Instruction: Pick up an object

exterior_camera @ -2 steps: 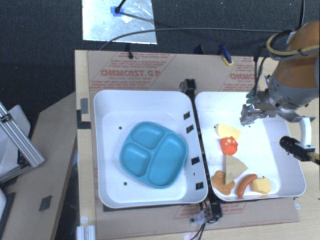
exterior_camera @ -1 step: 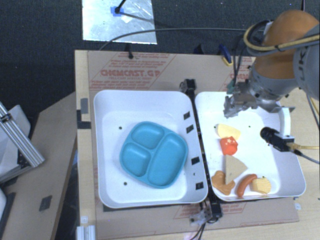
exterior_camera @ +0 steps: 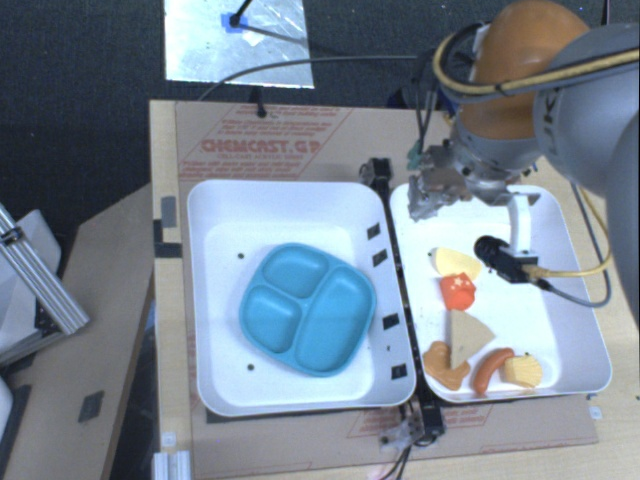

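sitting side by side on the bench (exterior_camera: 130, 258) are two shallow white bins. the left bin (exterior_camera: 215, 218) holds a blue divided plate (exterior_camera: 305, 308), tilted a little, near its middle. the right bin (exterior_camera: 585, 338) carries the toy food: a yellow slice (exterior_camera: 456, 262) by the centre, a red strawberry-like piece (exterior_camera: 458, 290) just below it, a tan wedge (exterior_camera: 468, 336) lower still, and along the near wall a brown croissant-like piece (exterior_camera: 445, 366), a sausage (exterior_camera: 492, 368) and a pale yellow chunk (exterior_camera: 523, 371), close together. a black-tipped fitting (exterior_camera: 495, 252) on a white bracket hangs over the bin just right of the yellow slice, with a yellow cable (exterior_camera: 580, 268) looping off to the right. black clips (exterior_camera: 385, 258) line the seam between the bins.

the arm (exterior_camera: 590, 88) comes in from the right, its orange band above the wrist. the gripper (exterior_camera: 432, 193) sits over the far left corner of the right bin, above the food and apart from it; the yellow slice is the nearest piece, below and slightly right of it. nothing shows between its fingers, and whether they are spread or closed cannot be told from this angle.
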Tool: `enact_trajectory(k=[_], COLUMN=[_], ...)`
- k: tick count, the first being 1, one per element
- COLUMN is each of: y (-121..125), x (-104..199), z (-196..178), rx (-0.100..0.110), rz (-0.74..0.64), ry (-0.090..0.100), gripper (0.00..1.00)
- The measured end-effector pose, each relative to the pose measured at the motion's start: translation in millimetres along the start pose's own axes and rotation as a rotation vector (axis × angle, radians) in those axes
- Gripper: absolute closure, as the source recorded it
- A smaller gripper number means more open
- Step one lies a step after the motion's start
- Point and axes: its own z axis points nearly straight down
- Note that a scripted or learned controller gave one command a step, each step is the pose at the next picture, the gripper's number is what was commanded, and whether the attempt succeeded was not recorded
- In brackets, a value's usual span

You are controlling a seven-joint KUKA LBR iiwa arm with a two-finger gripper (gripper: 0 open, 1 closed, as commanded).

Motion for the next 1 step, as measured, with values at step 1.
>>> enact_trajectory(k=[1], y=[10.7], x=[61.8], z=[9.4], rx=[0.002], rz=[-0.001], ry=[0.001], gripper=[1.00])
